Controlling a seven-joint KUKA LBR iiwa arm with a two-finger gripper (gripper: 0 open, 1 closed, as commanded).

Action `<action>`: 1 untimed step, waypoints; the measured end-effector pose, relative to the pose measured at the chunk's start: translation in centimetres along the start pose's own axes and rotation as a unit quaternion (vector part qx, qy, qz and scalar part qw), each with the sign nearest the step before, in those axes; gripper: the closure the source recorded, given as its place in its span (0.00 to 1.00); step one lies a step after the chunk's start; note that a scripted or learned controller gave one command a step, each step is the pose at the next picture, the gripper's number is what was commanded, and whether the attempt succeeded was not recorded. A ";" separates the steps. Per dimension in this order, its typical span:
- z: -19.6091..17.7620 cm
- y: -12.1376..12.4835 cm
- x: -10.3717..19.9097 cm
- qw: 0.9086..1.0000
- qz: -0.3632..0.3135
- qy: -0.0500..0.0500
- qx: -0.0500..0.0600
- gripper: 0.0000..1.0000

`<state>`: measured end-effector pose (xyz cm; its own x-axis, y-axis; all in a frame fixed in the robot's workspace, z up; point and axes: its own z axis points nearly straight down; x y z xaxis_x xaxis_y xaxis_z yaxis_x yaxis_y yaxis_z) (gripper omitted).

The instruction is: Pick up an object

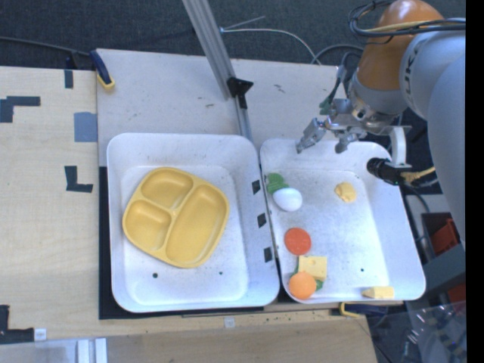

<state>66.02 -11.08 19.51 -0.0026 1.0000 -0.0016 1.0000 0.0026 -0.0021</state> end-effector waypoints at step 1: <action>10.8 -6.8 1.0 1.000 0.001 0.001 0.002 0.00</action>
<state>59.19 -10.15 8.71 -0.0006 1.0000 -0.0001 1.0000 0.0006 -0.0070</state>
